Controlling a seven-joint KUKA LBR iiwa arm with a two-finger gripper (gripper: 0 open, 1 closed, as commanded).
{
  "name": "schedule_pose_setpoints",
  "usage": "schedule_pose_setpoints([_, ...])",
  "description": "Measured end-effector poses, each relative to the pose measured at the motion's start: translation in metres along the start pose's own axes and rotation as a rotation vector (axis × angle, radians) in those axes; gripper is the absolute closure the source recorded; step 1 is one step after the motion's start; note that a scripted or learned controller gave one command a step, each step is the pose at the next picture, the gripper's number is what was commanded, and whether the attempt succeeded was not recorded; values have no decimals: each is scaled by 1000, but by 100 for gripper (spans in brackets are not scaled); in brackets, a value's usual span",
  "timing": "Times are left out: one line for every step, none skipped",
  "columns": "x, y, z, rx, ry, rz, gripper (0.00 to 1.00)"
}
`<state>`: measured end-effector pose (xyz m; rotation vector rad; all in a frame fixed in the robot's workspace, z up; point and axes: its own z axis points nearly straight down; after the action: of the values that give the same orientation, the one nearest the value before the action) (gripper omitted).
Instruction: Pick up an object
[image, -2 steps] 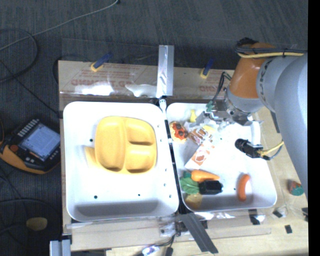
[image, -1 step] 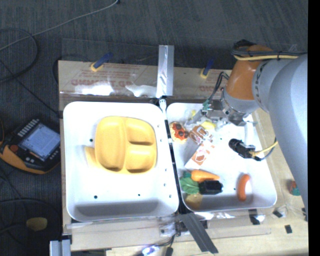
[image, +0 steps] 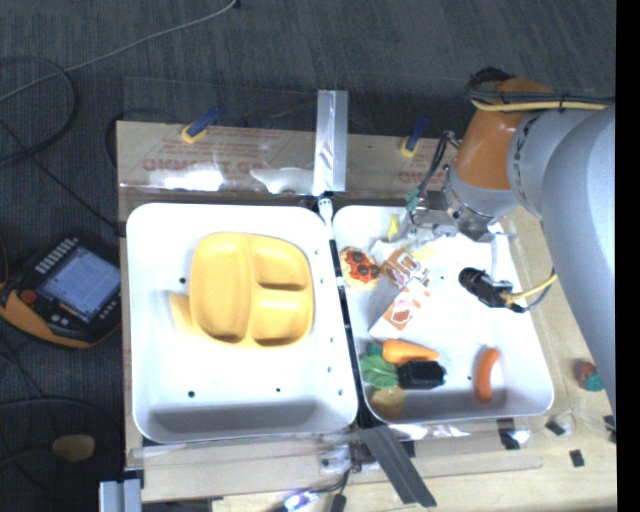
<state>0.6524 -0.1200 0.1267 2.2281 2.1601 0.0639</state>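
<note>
My gripper (image: 428, 226) hangs over the far edge of the right bin (image: 530, 340), below the orange wrist band (image: 490, 150). Just under and in front of it lie a small orange-and-white packet (image: 404, 266) and a white carton with orange print (image: 400, 305). A red-and-orange patterned toy (image: 356, 265) sits by the bin's left wall. Nearer the front lie a carrot (image: 408, 351), a black block (image: 421, 374), a green leafy piece (image: 377, 367) and a red sausage (image: 486, 372). I see nothing held in the gripper.
The left bin (image: 150, 400) holds a yellow divided plate (image: 250, 288). A black plug on a yellow cable (image: 482, 285) hangs over the right bin's right side. A metal divider post (image: 331, 140) stands between the bins at the back. A handheld pendant (image: 70, 290) lies off the bench, left.
</note>
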Motion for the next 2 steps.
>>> schedule_pose_setpoints([54, 18, -77, 64, -8, 67, 100])
schedule_pose_setpoints([65, 21, -128, 64, -16, 264, 100])
